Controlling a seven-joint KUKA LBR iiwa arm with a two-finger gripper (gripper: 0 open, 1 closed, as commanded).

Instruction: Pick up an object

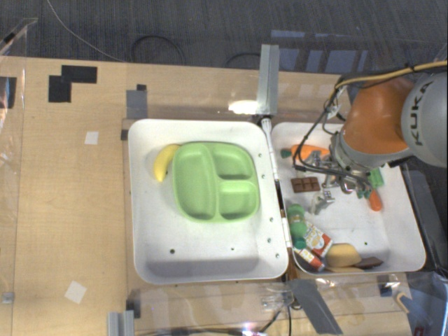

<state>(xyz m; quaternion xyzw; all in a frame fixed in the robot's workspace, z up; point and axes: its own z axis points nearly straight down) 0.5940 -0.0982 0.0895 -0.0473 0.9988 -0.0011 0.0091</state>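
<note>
Left bin (pixel 147 257) holding green divided plate (pixel 213 180) with banana (pixel 164 162) touching its left edge, right bin (pixel 406 247) holding chocolate bar (pixel 305 185), orange carrot (pixel 376 201), green bottle (pixel 297 219), red-white packet (pixel 316 243), potato (pixel 343 255), gripper (pixel 327 198) low beside the chocolate bar, finger state cannot be told, partial "KU" lettering on arm (pixel 420 117).

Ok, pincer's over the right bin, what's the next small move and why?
Probably lower the pincer straight down: it hangs above bare floor of the right bin, just beside the brown chocolate bar, with nothing seen between its fingers. A slight shift toward the bar first may help.
</note>
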